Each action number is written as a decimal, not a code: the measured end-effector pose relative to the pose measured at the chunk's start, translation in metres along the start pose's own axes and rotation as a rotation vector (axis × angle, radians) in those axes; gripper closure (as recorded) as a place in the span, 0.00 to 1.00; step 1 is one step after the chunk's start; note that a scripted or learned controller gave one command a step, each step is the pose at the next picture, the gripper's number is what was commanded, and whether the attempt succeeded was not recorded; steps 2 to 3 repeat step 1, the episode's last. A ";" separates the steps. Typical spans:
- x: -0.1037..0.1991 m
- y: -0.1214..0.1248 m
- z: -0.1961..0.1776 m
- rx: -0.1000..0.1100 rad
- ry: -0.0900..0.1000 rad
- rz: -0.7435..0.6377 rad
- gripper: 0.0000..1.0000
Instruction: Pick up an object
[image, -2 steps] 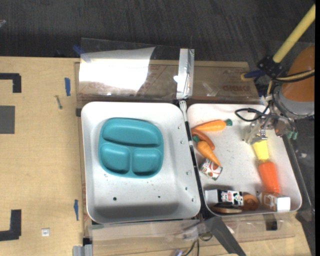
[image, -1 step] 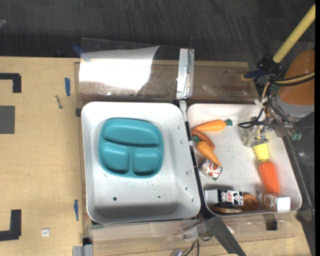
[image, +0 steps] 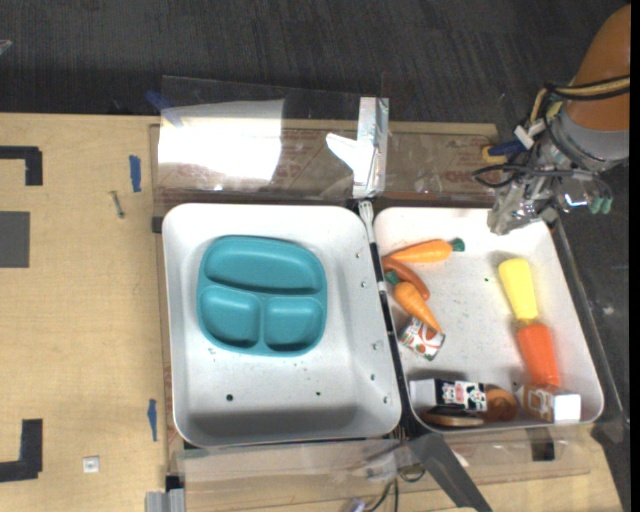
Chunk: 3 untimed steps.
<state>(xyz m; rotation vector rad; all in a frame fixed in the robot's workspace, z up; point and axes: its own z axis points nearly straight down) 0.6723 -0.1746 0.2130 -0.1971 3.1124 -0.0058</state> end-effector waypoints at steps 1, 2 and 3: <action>0.004 -0.001 0.008 -0.004 0.013 0.004 0.00; 0.004 -0.001 0.008 -0.004 0.013 0.004 0.00; 0.004 -0.001 0.008 -0.004 0.013 0.004 0.00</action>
